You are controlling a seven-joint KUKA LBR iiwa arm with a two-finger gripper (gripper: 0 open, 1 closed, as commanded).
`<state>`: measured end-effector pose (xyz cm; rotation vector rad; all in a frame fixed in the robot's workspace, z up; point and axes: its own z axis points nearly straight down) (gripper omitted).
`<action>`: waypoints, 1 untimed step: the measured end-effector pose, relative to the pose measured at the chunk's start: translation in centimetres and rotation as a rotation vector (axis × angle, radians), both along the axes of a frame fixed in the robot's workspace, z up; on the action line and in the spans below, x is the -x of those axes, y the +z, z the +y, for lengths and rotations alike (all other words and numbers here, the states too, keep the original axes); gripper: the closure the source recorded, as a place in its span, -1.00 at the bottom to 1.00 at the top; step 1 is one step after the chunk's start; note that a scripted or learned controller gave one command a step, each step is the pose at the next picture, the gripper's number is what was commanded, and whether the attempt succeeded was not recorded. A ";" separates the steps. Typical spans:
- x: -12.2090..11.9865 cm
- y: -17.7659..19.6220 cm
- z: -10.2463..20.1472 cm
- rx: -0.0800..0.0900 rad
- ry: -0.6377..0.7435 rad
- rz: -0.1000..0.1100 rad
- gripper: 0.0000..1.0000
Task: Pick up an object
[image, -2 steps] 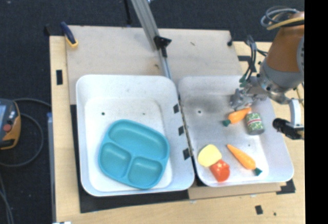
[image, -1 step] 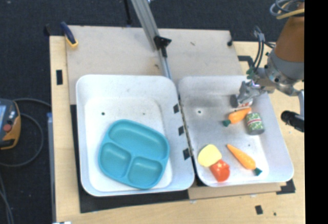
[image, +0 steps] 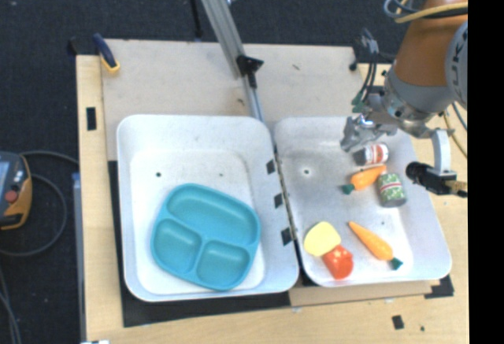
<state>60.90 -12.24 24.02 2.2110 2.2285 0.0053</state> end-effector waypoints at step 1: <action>-0.2 -0.8 5.8 0.000 0.000 0.003 1.00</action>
